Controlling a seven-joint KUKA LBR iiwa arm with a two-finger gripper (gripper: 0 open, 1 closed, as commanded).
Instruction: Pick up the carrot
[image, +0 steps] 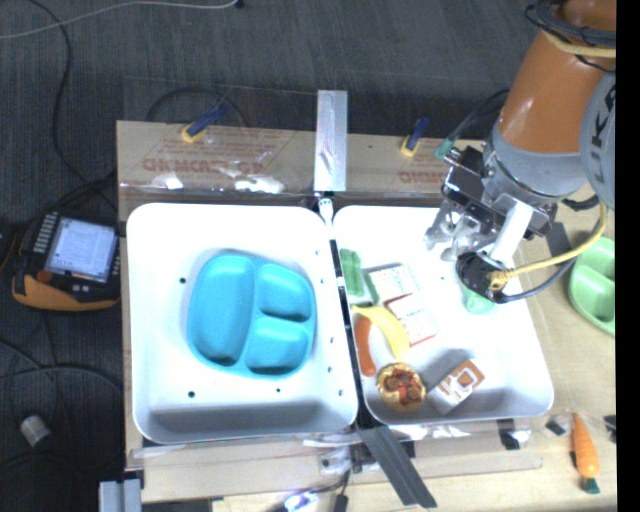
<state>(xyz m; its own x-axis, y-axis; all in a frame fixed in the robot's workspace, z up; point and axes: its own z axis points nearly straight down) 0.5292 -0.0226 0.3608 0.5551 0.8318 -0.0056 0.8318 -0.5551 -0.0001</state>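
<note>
Two shallow white bins sit side by side on the worktop (140, 170). The left bin (160, 400) holds a blue sectioned tray (250, 312) near its centre. The right bin (520, 370) holds a cluster of things along its 9 o'clock side. The carrot (365, 345) lies there against the dividing wall, a slim orange piece running roughly from 12 to 6 o'clock. A yellow banana (388, 330) touches it on the 3 o'clock side. At 12 o'clock from the carrot lies a green packet (352, 272), with small white cartons (398, 290) beside it at about 2 o'clock. At 5 o'clock from the carrot sits a round red and yellow item (400, 385), and further toward 3 o'clock a small brown and white box (458, 380).

The gripper (462, 238) hangs over the 1 o'clock part of the right bin, well apart from the carrot. Whether it is spread or closed, I cannot tell. Nothing is seen in its grasp.
</note>
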